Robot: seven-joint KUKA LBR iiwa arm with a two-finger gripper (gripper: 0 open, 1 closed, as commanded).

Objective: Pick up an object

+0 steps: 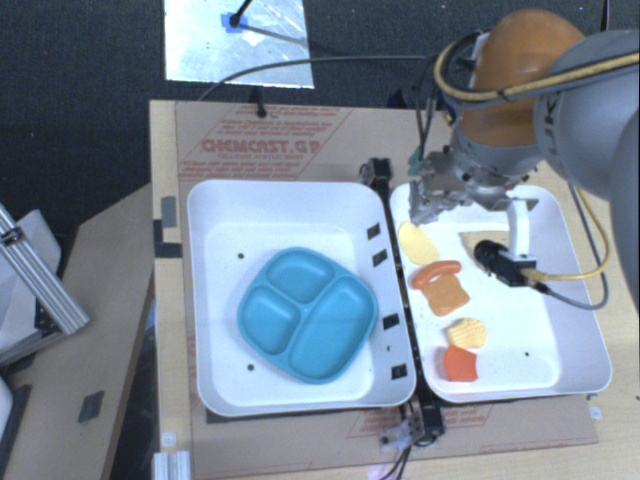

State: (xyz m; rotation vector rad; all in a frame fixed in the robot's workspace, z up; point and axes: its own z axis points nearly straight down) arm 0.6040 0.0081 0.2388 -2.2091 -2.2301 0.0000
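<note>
The pincer (428,206) hangs over the right bin's (575,298) ten o'clock corner; whether it is spread or pressed together cannot be told. In the left bin (210,268) lies one blue divided plate (307,313). The right bin holds five food pieces: one yellow oval (417,241), long axis running eleven to five; one sausage (436,273) pointing toward two o'clock; one toast slice (447,295); one ridged chip (467,333); one orange wedge (460,365).

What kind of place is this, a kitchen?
Probably a robot lab, not a kitchen: a robot arm reaches over two white bins, one holding a blue plate, the other toy food.
</note>
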